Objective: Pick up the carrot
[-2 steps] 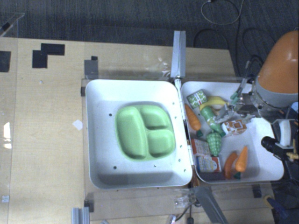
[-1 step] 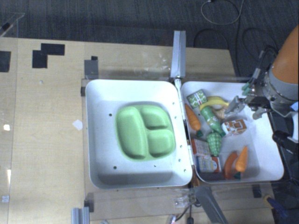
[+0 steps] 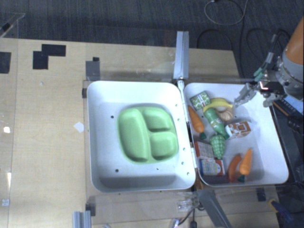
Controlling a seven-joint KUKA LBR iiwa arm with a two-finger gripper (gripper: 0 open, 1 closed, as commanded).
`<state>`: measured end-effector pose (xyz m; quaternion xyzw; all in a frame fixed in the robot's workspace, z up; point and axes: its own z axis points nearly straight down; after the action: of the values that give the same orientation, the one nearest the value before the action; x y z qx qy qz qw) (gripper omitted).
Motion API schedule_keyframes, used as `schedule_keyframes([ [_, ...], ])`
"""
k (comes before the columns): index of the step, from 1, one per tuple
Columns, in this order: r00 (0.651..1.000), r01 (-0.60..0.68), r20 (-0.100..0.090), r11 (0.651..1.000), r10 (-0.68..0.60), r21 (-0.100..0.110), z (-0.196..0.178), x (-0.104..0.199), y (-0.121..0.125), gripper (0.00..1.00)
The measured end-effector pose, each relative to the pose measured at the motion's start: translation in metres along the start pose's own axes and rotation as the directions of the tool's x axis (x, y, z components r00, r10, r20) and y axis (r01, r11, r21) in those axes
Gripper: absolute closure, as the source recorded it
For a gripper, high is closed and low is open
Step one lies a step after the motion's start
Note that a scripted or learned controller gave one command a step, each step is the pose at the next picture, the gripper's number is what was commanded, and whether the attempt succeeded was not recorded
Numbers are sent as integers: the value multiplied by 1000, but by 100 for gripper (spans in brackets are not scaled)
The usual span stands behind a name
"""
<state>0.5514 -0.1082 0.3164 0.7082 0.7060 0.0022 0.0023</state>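
Carrot [image 3: 245, 161] lies in the right bin [image 3: 280, 141], near that bin's front right corner, well clear of the pincer [image 3: 243, 96]. Its orange body runs nearly front to back with a slight lean, the thick end toward the back of the bench and the green top at the front. Just to its left sits a darker orange-red piece [image 3: 233, 166], touching it or nearly so, which leaves little room on that side.

A second orange vegetable [image 3: 195, 119] rests against the bin's left wall and could also pass for a carrot; I cannot tell which one the task means, though the one at the front right has the plainer shape.

Between these, the middle of the bin is crowded: a banana [image 3: 218, 103], a green bottle [image 3: 214, 122], a small carton [image 3: 237, 129], a green knobbly piece [image 3: 218, 145] and some flat packets [image 3: 208, 160].

The pincer hangs over the back of the right bin, just beside the banana, with nothing between its fingers; whether they are spread or closed is too small to make out. From there the carrot lies toward the front edge of the bench and barely to the right. A grasp would likely go best across the carrot's short width, so the fingers should close left to right.

The left bin [image 3: 95, 127] holds a green tray [image 3: 147, 134].
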Motion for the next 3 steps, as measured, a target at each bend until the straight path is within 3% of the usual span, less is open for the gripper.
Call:
schedule_keyframes([
  [1, 989, -145, 2, 989, 145, 2, 64, -79, -64, 0],
  [2, 999, -53, 2, 999, 53, 1, 91, -85, -16, 0],
  [3, 1000, 27, 0, 1000, -27, 4, 201, -72, -60, 0],
])
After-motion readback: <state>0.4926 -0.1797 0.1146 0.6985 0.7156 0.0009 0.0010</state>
